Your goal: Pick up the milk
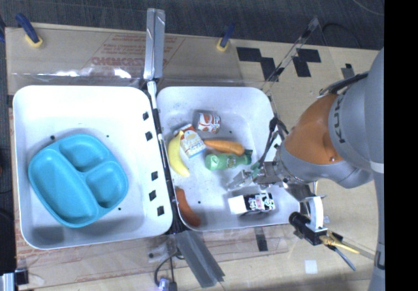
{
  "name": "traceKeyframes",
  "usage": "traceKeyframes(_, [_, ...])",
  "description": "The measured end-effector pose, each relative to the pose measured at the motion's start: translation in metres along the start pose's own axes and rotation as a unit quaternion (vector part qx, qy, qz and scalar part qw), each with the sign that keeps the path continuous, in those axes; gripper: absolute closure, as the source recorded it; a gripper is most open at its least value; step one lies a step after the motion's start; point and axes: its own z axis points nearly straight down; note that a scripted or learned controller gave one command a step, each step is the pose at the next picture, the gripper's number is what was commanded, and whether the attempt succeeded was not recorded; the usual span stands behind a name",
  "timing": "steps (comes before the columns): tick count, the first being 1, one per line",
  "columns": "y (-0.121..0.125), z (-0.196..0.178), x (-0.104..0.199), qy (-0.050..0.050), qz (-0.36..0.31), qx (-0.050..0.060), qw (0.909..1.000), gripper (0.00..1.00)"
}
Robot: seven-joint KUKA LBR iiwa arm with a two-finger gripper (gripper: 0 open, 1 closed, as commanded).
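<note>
Blue divided plate (pixel 77 179) in left bin (pixel 26 104); banana (pixel 177 156), carrot (pixel 224 147), green bottle (pixel 225 161) in right bin (pixel 255 95).

You see the arm (pixel 356 133) at three o'clock: a bulky grey shell of rounded segments with a broad orange band (pixel 313 136), black lettering partly visible on its grey casing. Towards six o'clock from the band sits a small white block and a black fitting with a yellowish tip. The gripper (pixel 251 175) is dull metal, thin cables running past it.
</note>
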Motion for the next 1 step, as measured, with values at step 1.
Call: traceKeyframes(1, [-0.0005,0.0,-0.0013,0.0,0.085,0.0,0.9964,0.0])
